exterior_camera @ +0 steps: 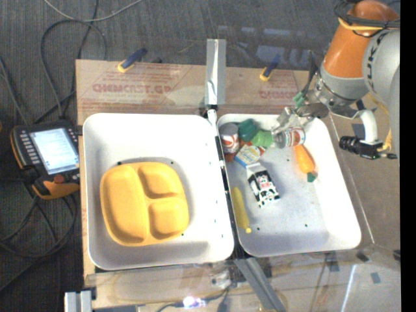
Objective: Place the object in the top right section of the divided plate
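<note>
Camera view showed the grey two-finger gripper low over the back of the right white bin, right at a small red-and-white can; whether it gripped the can could not be told. The yellow divided plate lay well to the gripper's left, in the left white bin. Its top right section sat on the side nearer the gripper.
</note>
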Available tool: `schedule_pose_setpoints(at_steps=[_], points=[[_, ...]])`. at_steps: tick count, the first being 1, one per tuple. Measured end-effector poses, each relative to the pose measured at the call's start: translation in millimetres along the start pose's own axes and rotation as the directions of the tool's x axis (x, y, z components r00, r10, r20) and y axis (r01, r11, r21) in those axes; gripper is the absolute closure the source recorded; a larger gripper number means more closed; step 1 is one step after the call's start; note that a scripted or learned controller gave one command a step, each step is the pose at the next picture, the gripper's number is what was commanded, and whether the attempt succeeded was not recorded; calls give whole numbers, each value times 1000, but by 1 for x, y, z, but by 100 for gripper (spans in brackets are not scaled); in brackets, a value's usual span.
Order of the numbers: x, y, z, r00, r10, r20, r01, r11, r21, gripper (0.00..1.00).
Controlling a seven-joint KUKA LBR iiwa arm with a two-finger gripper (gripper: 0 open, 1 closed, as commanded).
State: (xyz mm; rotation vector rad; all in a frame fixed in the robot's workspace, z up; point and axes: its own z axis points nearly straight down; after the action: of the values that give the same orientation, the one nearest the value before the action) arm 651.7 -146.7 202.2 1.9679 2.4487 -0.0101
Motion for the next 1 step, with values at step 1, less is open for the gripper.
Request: schedule_pose_setpoints(at_steps=[1], points=[[77, -45, 6, 998, -60, -5, 60, 998, -1, 100]])
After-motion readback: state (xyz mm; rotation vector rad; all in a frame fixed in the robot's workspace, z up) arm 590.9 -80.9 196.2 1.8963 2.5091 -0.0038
